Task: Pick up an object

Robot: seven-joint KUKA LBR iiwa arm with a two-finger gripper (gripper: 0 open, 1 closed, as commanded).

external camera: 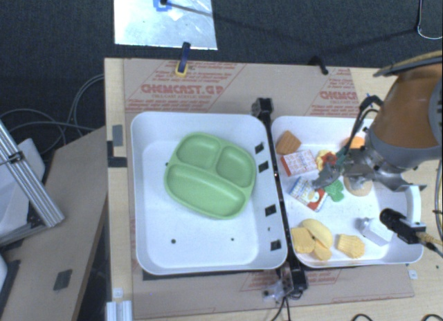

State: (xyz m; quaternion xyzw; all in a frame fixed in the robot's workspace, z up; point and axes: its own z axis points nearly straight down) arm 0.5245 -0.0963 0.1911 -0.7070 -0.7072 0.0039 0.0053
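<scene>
The right bin (313, 123) holds several toy foods. Among them are a brown bread piece (287, 142), a red and white box (299, 162), a blue and white packet (305, 192) and a green piece (336, 191). Near the front wall lie a yellow banana (317, 230) and a yellow waffle-like piece (351, 245). My gripper (325, 176) reaches in from the right, low over the middle of this bin. It sits just above the packet and beside the green piece. I see nothing held in it.
A green divided plate (211, 174) lies in the left bin (149, 195). A small grey and white object (370, 231) and a black part on the arm (398, 224) sit at the right bin's front right. A tan round piece (358, 187) lies under the wrist.
</scene>
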